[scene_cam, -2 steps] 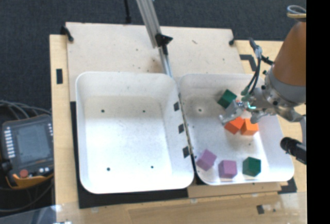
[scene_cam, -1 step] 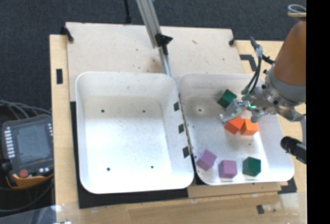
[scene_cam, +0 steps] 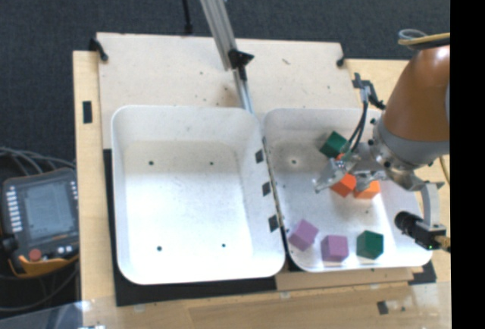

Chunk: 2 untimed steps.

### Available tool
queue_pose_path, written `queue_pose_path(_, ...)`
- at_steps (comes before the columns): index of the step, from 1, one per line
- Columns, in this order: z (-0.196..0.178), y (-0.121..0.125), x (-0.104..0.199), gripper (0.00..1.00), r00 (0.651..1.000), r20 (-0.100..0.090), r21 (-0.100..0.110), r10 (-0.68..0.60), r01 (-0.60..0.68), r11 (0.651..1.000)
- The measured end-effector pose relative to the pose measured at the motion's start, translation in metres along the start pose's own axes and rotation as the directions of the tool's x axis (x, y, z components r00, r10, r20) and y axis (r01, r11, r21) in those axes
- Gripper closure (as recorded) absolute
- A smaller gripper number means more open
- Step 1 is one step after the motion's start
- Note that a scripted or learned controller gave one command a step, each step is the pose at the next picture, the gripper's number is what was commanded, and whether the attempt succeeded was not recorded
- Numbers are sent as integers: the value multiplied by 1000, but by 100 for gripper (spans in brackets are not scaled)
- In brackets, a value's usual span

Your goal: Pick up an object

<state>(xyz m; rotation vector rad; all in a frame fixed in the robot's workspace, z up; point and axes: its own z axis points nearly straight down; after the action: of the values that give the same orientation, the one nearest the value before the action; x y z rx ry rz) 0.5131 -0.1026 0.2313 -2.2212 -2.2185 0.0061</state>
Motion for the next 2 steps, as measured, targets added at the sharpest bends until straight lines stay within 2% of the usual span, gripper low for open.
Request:
queue_pose_path(1, 60, -5, -8, 0, 1000, 0, 1, 1, -1, 1000)
queue_pose_path(2, 103, -3, -14, 0, 1000, -1, 0, 1, -1, 1000)
